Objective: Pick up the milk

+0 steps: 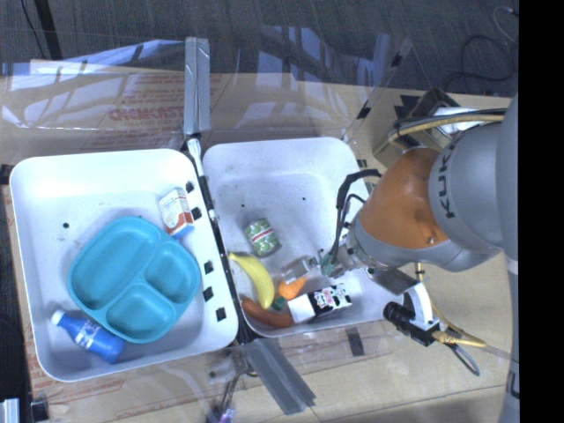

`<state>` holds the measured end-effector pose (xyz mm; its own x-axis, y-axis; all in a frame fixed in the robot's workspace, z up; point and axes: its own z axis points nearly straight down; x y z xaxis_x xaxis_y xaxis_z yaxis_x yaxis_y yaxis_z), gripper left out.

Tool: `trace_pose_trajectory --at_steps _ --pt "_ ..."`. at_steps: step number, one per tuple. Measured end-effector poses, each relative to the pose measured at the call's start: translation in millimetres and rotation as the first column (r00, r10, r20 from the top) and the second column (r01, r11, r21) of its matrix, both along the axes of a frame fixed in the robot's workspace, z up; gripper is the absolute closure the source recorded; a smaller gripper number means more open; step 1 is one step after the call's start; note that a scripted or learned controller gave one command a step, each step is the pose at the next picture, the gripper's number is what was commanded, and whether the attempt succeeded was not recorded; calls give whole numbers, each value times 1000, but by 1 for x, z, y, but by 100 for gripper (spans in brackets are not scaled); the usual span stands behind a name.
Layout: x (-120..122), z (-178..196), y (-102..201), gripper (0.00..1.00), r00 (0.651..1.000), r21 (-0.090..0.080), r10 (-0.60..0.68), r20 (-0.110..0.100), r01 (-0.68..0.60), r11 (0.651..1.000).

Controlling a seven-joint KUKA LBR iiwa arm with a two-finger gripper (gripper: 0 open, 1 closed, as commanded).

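Note:
The milk [321, 302] is a small white carton with black patches. It lies on its side at the front right of the right bin [291, 161], next to a carrot [292, 286]. My gripper [330, 262] is low inside this bin, just behind the carton and close to it. The grey arm and its orange band [401, 205] reach in from the right over the bin's right wall. Nothing shows between the fingers.
The right bin also holds a banana [255, 276], a brown sausage [265, 314] and a green can [262, 236]. In the left bin are a blue divided plate [132, 276], a blue bottle [88, 336] and a small red-and-white carton [174, 210].

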<state>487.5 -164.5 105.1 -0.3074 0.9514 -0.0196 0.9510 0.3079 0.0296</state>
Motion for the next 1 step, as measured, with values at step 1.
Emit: trace_pose_trajectory --at_steps 1 --pt "-11 9 40 0 997 10 -69 -37 69 998"
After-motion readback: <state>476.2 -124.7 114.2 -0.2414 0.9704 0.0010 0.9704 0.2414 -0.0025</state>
